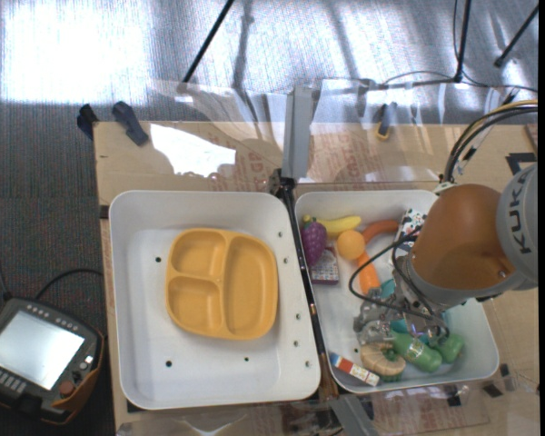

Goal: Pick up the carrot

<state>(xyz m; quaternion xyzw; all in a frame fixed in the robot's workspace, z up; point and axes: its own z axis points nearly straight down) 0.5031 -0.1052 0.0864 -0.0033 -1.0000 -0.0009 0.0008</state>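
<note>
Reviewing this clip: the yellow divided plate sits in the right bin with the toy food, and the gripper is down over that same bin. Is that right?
Not quite. In the camera view the yellow divided plate lies in the left bin, apart from the toy food. The rest holds: the gripper is down over the right bin, where the carrot and other toy food lie.

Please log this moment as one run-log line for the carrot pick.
arm: over right bin | hand: low among toys, beside carrot | carrot: lying in bin, not held | tray: left bin
</note>
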